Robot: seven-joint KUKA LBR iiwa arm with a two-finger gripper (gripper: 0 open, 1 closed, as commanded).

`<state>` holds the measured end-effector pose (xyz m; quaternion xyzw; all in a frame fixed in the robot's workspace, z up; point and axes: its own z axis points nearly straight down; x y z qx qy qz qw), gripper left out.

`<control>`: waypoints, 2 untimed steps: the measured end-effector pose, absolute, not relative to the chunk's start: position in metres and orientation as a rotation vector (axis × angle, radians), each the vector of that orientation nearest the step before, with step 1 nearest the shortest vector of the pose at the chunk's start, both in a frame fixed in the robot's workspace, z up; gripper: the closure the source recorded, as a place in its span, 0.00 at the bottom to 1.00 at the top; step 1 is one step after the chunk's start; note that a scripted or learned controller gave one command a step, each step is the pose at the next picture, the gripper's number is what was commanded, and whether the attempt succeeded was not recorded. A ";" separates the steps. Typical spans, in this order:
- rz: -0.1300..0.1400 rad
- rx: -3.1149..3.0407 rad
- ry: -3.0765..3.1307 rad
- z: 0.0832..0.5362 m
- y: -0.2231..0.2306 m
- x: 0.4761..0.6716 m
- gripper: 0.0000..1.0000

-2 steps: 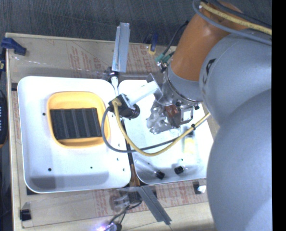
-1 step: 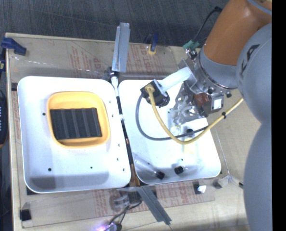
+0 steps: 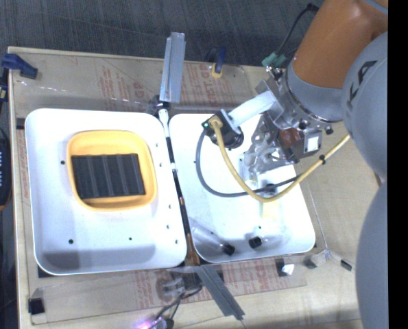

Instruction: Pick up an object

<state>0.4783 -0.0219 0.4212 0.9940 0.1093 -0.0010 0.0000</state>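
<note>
Sponge (image 3: 110, 168), yellow with a dark ribbed top, lies flat in the left bin (image 3: 46, 242), a little toward 11 o'clock from that bin's middle, untouched. The end effector (image 3: 258, 168) hangs low over the right bin (image 3: 210, 242), toward its 2 o'clock corner, well apart from the sponge, with cables looping at 9 o'clock of it. I cannot tell whether it is spread or pressed together, and nothing shows pinched in it. By my reading the reach is under way, no grasp made. Next it would need to travel toward 9 o'clock, centre above the sponge, and descend squarely.
</note>
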 end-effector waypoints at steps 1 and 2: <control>-0.012 3.128 0.326 0.398 -0.101 0.476 1.00; -0.022 3.129 0.344 0.407 -0.098 0.478 1.00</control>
